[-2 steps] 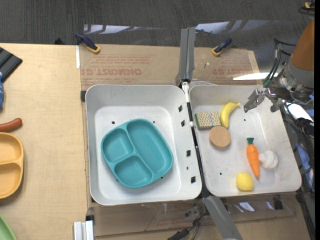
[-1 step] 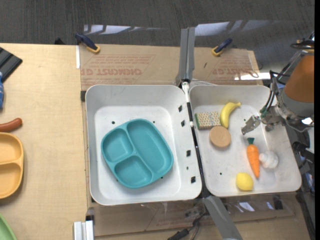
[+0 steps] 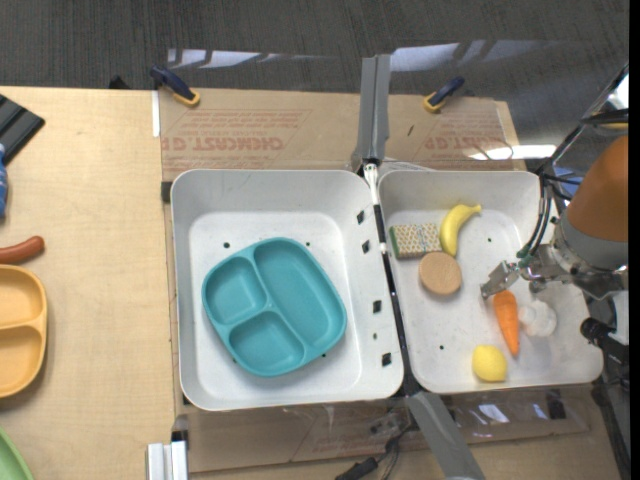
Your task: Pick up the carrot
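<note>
The orange carrot (image 3: pixel 509 323) lies lengthwise in the right bin (image 3: pixel 450 373), near its right side, tip pointing towards the front. My gripper (image 3: pixel 516 286) reaches in from the right and hangs just over the carrot's thick far end. It looks open, with one grey finger (image 3: pixel 495 283) to the left of that end. Nothing is held between the fingers; the carrot rests on the bin floor.
In the right bin are a banana (image 3: pixel 457 226), a sponge (image 3: pixel 415 238), a round brown disc (image 3: pixel 440 274), a lemon (image 3: pixel 489 363) and a pale object (image 3: pixel 541 319) beside the carrot. A teal divided plate (image 3: pixel 273 306) lies in the left bin (image 3: pixel 190 268).
</note>
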### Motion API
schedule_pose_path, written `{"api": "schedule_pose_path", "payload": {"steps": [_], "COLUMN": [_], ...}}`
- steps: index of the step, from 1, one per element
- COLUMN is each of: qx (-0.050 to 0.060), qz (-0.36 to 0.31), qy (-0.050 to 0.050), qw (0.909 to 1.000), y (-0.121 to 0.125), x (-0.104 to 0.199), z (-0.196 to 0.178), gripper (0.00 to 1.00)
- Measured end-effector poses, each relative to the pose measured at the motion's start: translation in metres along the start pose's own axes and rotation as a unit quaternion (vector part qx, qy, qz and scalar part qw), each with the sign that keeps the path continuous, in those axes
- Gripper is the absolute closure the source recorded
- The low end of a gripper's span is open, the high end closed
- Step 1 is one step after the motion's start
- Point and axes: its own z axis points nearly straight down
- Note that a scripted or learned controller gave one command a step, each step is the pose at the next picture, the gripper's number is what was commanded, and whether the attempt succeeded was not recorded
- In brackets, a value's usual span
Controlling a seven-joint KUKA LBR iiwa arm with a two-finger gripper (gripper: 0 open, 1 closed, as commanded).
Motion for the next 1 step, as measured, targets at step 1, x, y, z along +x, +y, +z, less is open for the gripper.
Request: {"api": "schedule_pose_path", "payload": {"steps": [1], "qx": [0.001], "qz": [0.001], "qy": [0.000], "qw": [1.0000], "y": [-0.0003], "x": [-0.0004], "z": [-0.0067], "gripper": [1.00]}}
